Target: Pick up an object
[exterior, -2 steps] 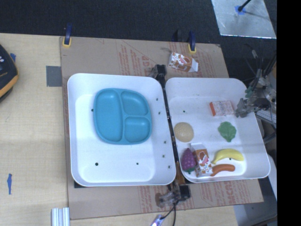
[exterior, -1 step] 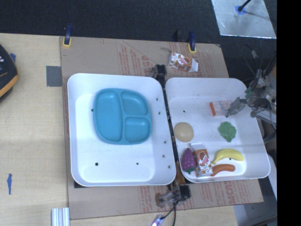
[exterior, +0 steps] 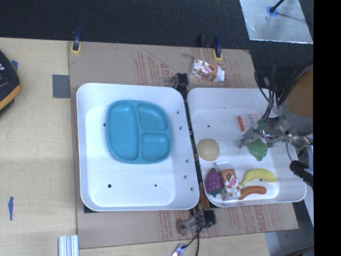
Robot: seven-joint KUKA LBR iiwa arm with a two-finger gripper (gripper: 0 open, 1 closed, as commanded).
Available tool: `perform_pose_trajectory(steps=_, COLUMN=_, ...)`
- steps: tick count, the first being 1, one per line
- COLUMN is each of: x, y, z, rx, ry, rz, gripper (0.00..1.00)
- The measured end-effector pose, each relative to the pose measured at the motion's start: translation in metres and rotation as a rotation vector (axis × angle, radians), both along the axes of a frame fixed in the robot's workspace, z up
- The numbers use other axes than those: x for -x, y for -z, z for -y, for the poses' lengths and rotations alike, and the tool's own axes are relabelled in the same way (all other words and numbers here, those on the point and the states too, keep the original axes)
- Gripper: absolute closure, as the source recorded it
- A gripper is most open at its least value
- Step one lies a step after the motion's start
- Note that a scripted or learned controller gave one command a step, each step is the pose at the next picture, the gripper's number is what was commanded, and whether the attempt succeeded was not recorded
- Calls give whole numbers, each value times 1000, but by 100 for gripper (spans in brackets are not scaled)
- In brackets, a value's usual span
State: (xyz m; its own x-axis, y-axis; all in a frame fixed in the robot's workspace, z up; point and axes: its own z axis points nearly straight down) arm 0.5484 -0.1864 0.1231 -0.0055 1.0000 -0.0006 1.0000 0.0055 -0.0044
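Grey metal gripper (exterior: 254,138) hangs over the right shallow white bin (exterior: 224,103), touching a leafy green toy vegetable (exterior: 258,150); we cannot tell its state. Nearby we see a round beige ball (exterior: 208,149) and a curved yellow plastic banana (exterior: 259,176).

A single fixed camera looks down at a slant on the counter (exterior: 37,143), framing both white bins (exterior: 90,191) whole, the arm (exterior: 298,100) entering from the right edge.
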Motion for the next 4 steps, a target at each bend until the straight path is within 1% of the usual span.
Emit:
perform_pose_trajectory(steps=1, x=-44, y=31, z=7, rx=0, ry=0, rz=2, gripper=0)
perform_pose_trajectory(steps=2, x=-93, y=31, z=-15, rx=-1, ry=1, rz=2, gripper=0)
perform_pose_trajectory(steps=3, x=-63, y=31, z=-18, rx=0, ry=1, rz=1, gripper=0)
perform_pose_trajectory(steps=4, x=-60, y=31, z=0, rx=0, ry=3, rz=3, gripper=0)
